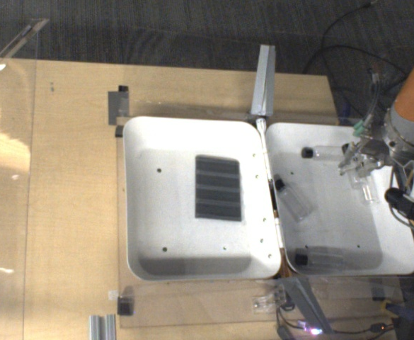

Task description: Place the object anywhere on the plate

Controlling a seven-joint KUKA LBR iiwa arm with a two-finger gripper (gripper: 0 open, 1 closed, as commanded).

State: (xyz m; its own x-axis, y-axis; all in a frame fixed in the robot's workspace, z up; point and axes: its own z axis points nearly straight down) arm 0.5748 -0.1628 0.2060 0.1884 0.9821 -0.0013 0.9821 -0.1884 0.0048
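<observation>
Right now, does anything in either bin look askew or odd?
Nothing looks damaged or spilled. The dark ribbed plate lies flat in the left bin. In the right bin, three clear tubes with dark caps lie scattered at different angles: one near the top, one by the left wall, one along the bottom.

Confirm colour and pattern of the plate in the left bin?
Dark grey, nearly black, with horizontal ridges across it. The plate shows best in the camera view.

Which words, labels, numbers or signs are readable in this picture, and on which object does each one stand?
None can be read. The dark ribbed plate, the two white bins, the clear tubes and the gripper show no legible text.
</observation>
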